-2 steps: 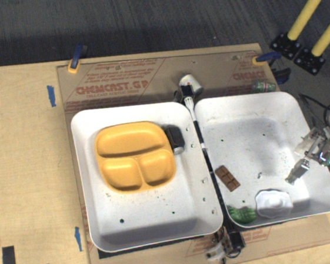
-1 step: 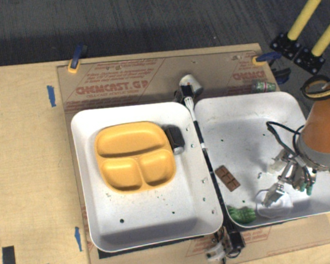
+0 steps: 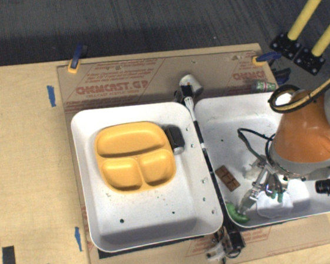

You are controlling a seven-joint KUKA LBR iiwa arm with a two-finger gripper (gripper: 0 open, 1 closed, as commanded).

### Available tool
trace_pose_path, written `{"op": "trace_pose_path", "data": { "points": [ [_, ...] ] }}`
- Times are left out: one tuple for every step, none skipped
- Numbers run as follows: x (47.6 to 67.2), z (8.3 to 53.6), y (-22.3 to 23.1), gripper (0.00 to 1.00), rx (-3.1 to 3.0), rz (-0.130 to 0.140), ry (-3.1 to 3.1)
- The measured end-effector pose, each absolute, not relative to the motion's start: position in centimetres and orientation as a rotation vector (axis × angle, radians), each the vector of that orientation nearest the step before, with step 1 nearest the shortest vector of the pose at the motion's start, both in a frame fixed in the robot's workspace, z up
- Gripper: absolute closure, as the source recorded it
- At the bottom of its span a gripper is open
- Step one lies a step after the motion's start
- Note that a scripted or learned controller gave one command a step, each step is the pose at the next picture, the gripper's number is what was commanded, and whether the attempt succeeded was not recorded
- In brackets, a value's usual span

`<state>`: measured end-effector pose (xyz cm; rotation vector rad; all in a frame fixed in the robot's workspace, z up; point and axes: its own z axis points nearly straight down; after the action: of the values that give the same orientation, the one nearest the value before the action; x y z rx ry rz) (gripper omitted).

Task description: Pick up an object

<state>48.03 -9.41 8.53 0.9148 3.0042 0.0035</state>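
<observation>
The gripper (image 3: 256,195) hangs low in the right bin (image 3: 222,116), at the lower right of the frame. A brown bar (image 3: 226,177) lies just up and left of it, apart from it, long axis running upper left to lower right. Whether the gripper is spread or pressed together cannot be told. A yellow tray (image 3: 135,155) fills the left bin (image 3: 97,213).
</observation>
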Motion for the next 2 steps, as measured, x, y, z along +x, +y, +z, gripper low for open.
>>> {"op": "trace_pose_path", "data": {
  "points": [
    [50.2, 18.5, -8.2, 0.0, 0.172, 0.001, 3.131],
    [48.0, 13.1, -9.2, 0.0, -0.444, 0.001, 3.108]
  ]
}}
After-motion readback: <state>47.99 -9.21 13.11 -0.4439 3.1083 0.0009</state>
